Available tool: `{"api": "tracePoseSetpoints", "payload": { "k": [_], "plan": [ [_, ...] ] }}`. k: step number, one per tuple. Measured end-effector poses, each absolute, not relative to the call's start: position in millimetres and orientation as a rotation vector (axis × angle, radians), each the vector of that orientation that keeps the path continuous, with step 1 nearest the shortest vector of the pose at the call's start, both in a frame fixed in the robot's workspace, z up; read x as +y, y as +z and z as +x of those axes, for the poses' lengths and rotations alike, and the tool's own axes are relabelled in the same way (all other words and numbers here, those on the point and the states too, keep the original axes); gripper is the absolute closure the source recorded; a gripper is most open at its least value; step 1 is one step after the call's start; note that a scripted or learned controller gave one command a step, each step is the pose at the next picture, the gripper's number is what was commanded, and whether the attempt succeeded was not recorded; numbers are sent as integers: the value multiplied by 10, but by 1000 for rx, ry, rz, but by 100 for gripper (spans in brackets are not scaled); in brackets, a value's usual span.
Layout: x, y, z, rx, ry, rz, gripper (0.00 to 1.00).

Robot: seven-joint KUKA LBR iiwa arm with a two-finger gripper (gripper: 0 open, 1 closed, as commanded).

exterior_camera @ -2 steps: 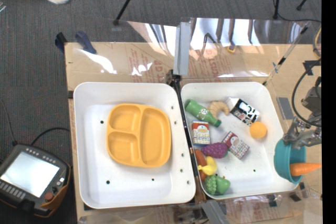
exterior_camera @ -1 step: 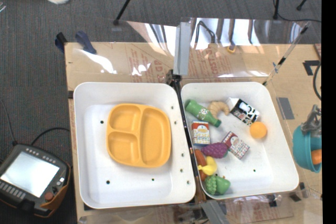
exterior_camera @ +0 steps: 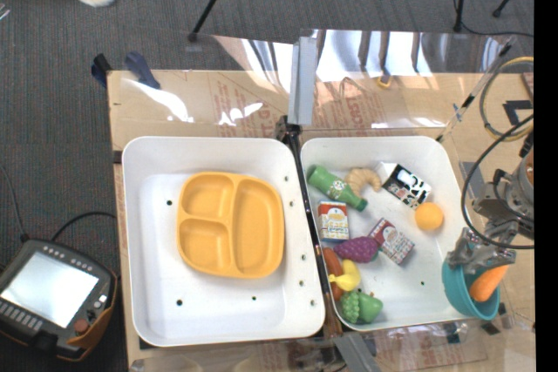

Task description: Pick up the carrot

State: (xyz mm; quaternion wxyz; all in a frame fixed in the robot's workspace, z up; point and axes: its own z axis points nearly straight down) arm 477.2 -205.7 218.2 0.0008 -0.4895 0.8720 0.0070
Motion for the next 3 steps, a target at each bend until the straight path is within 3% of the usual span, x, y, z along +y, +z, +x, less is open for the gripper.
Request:
{"api": "tracePoseSetpoints", "payload": {
  "k": [1,2,3],
  "plan": [
    [-2111,3051,4824,2618,0,-1727,100],
    [-1582,2226,5007,2485,18,-1924,100],
    [-1982,2951,4929,2249,6,-2188,100]
  ]
}}
